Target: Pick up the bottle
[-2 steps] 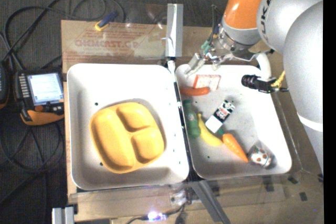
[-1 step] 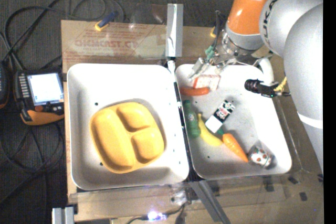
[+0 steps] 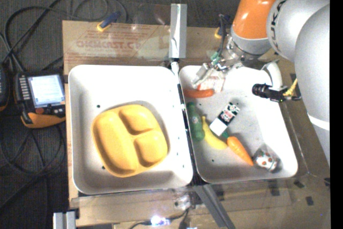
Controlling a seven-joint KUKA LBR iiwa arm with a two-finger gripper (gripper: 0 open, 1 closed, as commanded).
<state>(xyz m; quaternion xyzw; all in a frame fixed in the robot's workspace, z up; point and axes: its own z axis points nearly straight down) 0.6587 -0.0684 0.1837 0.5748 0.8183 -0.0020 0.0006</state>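
The bottle [image 3: 226, 116] is small and black with a white cap and a patterned label. It lies tilted in the middle of the right bin [image 3: 284, 137], cap toward the front left. My gripper [image 3: 207, 76] hangs over the back left corner of that bin, just above a red-orange sausage-shaped item [image 3: 199, 93]. It is well apart from the bottle, which lies in front of it and to its right. Nothing shows between the gripper and the bottle.
Beside the bottle lie a yellow banana [image 3: 213, 138], a green vegetable [image 3: 194, 122], a carrot [image 3: 240, 150] and a silver can [image 3: 266, 160]. The left bin [image 3: 80, 115] holds a yellow divided plate [image 3: 131, 138].
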